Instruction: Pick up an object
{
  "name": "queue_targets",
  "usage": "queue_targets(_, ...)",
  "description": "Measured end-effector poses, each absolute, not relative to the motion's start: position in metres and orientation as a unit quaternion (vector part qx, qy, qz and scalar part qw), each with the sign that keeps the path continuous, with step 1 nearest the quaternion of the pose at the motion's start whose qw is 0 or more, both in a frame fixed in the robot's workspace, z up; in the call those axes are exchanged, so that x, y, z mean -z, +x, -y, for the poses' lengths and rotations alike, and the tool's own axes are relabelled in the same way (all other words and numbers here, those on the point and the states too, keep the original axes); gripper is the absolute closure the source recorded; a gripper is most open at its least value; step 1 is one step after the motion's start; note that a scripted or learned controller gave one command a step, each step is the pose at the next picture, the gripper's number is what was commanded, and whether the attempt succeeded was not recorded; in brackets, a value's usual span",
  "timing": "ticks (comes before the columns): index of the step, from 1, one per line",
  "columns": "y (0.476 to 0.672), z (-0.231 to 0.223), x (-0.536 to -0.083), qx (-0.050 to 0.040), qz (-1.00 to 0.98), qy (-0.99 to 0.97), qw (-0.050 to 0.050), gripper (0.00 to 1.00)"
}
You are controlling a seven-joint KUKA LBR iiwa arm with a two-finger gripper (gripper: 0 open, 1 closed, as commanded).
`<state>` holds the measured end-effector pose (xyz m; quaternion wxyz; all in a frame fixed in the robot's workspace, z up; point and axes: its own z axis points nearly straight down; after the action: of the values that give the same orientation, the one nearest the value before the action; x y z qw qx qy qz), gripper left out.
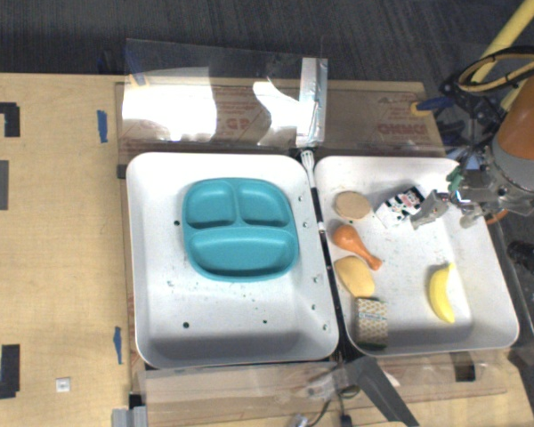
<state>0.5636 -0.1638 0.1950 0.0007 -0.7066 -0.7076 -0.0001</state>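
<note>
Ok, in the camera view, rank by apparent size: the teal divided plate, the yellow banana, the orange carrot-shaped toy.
1. Teal divided plastic plate, by far the largest.
2. Yellow banana and orange carrot-shaped toy: too alike to rank.

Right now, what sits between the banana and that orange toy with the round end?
In the camera view, only bare white floor of the right bin lies between the banana and the orange toy. The yellowish lump sits just below the toy, off that line.

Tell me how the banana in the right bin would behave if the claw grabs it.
The banana looks smooth and curved, so it may slip or swivel between fingers unless gripped across its middle. Lying flat on the right bin floor, clear of other items, it should not roll far. It looks like a light toy, though I can't confirm that.
</note>
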Motion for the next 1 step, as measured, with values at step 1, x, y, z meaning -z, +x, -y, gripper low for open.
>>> queue_targets(1,0.6306,0.1303,-0.1154,0.0072,0.741,-0.671,-0.013,0.0)
